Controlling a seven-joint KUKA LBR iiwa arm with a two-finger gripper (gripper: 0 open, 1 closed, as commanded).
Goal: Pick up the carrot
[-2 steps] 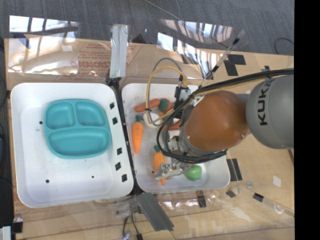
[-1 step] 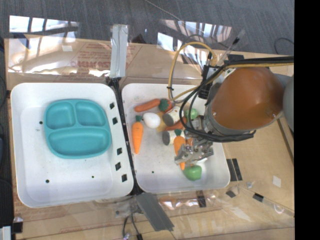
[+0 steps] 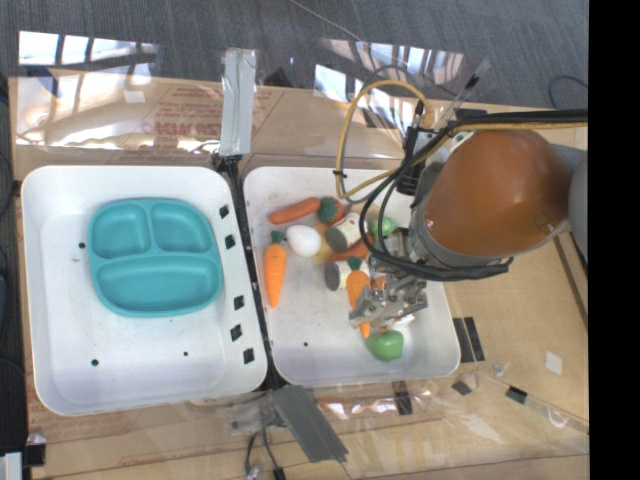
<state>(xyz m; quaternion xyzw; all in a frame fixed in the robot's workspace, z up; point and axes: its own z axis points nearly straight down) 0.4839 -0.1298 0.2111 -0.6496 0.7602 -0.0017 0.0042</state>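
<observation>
Gripper [image 3: 385, 306] low over the right bin [image 3: 300, 353], just above an orange carrot [image 3: 356, 286] and beside a green apple-like piece [image 3: 386, 344]; jaw state impossible to tell. 2 more carrots nearby: 1 upright by the left wall [image 3: 274, 273], 1 lying near the far wall [image 3: 296, 211]. White egg [image 3: 303, 239] between. Teal divided plate [image 3: 153, 255] in the left bin [image 3: 45, 298].

Two white bins sit side by side: the left bin [image 3: 50, 268] holds one teal divided plate [image 3: 155, 255]; the right bin [image 3: 300, 353], beside it, holds at least three carrots [image 3: 274, 273], one white egg [image 3: 303, 239] and one green apple [image 3: 386, 345].
</observation>
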